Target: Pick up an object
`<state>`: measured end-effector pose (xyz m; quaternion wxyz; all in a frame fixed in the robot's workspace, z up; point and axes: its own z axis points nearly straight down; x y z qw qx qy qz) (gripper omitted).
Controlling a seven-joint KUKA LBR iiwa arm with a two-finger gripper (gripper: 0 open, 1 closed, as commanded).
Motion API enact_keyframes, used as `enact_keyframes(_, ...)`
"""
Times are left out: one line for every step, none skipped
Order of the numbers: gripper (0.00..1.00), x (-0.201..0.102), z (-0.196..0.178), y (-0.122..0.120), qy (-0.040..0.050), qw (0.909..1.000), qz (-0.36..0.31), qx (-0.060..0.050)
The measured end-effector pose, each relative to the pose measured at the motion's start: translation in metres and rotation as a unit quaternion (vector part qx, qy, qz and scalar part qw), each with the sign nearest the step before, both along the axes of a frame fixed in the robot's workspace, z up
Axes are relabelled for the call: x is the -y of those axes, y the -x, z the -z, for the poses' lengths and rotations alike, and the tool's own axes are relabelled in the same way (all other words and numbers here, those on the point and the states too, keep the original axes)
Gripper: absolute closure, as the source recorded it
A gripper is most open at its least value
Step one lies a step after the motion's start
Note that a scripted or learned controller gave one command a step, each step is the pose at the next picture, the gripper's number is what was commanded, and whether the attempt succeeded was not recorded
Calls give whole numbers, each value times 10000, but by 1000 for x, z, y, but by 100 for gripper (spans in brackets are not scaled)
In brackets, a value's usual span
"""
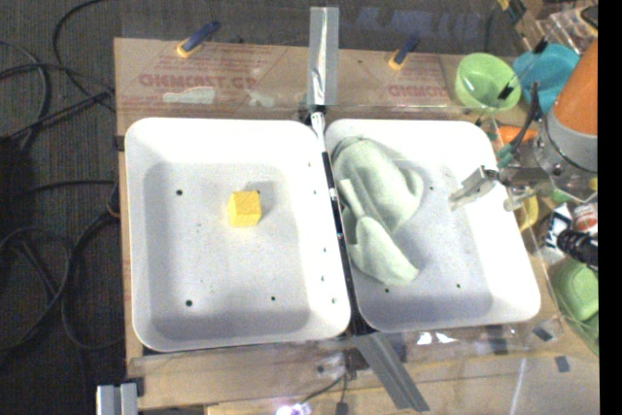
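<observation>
A small yellow block (pixel 244 208) lies near the middle of the left bin (pixel 155 306). A pale green crumpled cloth (pixel 378 205) stretches along the left side of the right bin (pixel 486 296), close to the divider. My gripper (pixel 489 192) hangs over the right bin's right part, reaching in from the right edge. It is well to the right of the cloth and apart from it. Its fingers (pixel 467 189) stand open, and nothing is between them. The orange band of the arm (pixel 586 92) is at the far right.
Green, teal and other colourful items (pixel 491 81) are piled outside the right bin, at the upper right and down the right side. A metal post (pixel 323 53) stands behind the divider between the bins. Cables run over the dark floor at the left.
</observation>
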<state>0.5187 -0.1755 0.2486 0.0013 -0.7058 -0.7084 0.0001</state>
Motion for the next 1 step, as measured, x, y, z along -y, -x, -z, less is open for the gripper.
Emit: enact_keyframes(0, 40, -15, -37, 10, 9983, 587, 1)
